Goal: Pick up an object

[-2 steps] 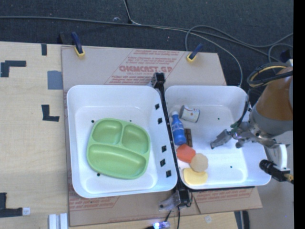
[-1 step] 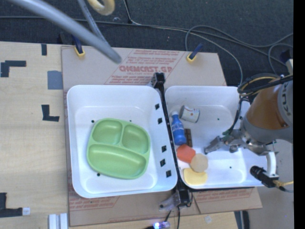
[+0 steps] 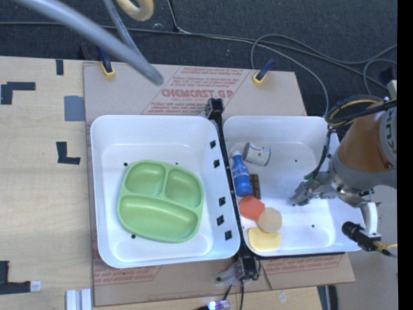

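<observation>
Status: pick not done. Nothing is lifted yet; descent, grasp and lift all remain, in your reading of the scene.

Pincer [image 3: 302,196] sits low in the right bin [image 3: 303,126], near its right wall, well apart from the objs. View too blurred there; you cannot tell its opening, and nothing shows in it.

Candidate objs lie along the right bin's left wall:
- blue bottle [image 3: 242,176], glossy plastic, cylindrical.
- white cup [image 3: 256,153], on its side, probably.
- red-orange piece [image 3: 251,207], rounded, matte.
- tan ball [image 3: 270,221].
- yellow piece [image 3: 264,240], flat, soft-edged, at front-left corner.

Left bin [image 3: 103,131] holds a green divided plate [image 3: 160,201], smooth plastic, three compartments.
</observation>
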`<move>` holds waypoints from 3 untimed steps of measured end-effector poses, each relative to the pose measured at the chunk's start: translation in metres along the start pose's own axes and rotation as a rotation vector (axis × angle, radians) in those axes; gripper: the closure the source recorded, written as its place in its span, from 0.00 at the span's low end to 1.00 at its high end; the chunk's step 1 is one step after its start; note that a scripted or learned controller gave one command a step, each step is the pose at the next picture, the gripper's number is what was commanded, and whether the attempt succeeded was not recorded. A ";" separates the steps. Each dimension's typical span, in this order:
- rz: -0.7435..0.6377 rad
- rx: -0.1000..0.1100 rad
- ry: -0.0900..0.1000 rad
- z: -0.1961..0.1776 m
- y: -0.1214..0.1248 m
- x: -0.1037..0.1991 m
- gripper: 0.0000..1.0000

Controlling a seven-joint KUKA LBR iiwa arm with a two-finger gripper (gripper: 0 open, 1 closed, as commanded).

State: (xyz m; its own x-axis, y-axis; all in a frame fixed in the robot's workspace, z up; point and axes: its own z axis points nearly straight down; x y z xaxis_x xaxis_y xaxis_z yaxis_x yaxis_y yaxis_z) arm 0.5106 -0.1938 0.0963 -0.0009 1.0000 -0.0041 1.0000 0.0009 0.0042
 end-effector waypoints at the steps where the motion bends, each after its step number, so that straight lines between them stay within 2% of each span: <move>1: 0.000 0.000 0.002 -0.062 0.005 -0.003 1.00; 3: 0.000 0.001 0.002 -0.149 -0.001 -0.006 1.00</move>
State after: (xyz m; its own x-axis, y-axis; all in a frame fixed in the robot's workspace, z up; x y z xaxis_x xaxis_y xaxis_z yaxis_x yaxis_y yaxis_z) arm 0.5087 -0.1994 0.2449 -0.0013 1.0000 -0.0019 1.0000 0.0013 0.0032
